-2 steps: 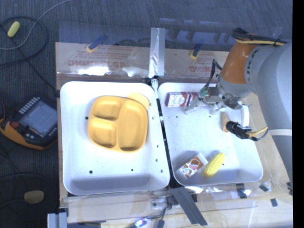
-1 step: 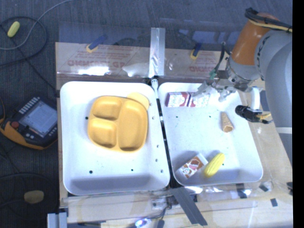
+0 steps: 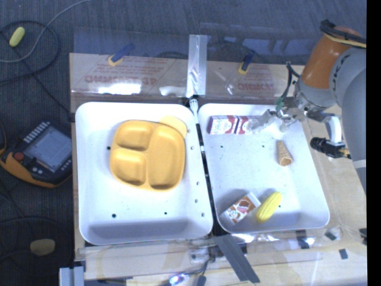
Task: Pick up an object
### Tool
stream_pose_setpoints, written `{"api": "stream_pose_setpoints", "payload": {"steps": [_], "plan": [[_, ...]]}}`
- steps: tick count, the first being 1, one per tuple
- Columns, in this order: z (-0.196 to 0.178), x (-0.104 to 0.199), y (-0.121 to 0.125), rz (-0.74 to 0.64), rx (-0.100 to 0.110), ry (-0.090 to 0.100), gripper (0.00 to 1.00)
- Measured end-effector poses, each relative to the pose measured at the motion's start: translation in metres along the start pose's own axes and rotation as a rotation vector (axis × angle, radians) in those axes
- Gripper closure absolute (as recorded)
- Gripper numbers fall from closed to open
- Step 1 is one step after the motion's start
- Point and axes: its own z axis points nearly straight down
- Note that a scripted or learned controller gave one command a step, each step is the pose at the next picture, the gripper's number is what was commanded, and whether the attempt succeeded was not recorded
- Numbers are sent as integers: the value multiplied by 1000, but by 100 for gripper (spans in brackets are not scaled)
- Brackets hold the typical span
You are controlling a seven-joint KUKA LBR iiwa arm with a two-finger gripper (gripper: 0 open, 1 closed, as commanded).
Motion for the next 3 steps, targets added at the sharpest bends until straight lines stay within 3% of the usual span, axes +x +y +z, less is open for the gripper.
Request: {"api": "stream_pose_setpoints", "payload": {"steps": [1, 2, 3], "plan": [[18, 8, -51, -96, -20, -2, 0], [19, 4, -53, -305, -13, -7, 0], [10, 6, -51, -306, -21, -9, 100]]}}
